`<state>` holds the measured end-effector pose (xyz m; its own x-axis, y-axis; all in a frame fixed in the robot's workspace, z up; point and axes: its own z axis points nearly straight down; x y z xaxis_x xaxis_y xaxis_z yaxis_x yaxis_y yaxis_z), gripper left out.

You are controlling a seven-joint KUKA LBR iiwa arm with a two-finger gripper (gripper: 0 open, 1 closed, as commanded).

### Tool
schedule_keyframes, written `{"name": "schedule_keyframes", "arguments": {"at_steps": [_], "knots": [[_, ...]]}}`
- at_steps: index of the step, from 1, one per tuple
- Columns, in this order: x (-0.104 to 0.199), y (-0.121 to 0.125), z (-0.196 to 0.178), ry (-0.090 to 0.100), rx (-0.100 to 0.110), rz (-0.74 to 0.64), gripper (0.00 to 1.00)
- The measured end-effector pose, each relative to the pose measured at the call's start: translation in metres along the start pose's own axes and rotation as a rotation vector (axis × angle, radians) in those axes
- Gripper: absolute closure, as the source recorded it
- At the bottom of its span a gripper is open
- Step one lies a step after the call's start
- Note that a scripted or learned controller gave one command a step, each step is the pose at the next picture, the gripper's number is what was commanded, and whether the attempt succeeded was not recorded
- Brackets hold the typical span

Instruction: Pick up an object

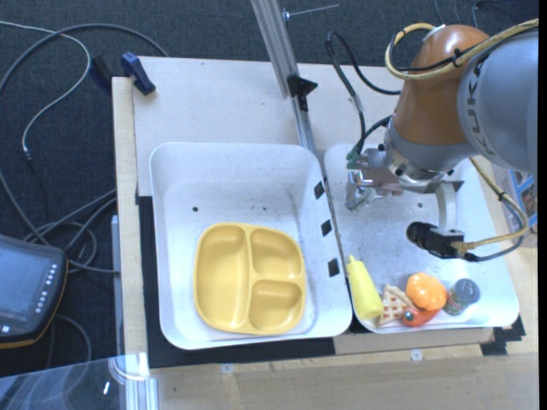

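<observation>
My gripper [357, 196] hangs over the back left part of the right bin [402, 246], above bare white floor, with nothing visibly in it. Along that bin's front edge lie a yellow bottle-shaped object [363, 287], a tan waffle-like piece [394, 301], an orange ball [426, 291], a small red object [410, 317] and a grey round can [462, 295]. All of these sit well in front of the gripper, apart from it.
The left bin [171, 178] holds a yellow divided plate [250, 277]. A metal pole [275, 32] slants over the back of the bench. A blue clamp [137, 71] sits at the bench's back left corner.
</observation>
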<state>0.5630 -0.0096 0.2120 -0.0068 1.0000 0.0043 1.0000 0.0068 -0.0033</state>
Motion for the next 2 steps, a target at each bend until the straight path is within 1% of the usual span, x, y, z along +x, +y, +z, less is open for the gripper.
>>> {"name": "schedule_keyframes", "arguments": {"at_steps": [1,2], "knots": [[0.054,-0.009,0.005,-0.001,0.001,0.000,1.00],[0.103,-0.009,-0.011,-0.001,-0.005,0.000,1.00]]}}
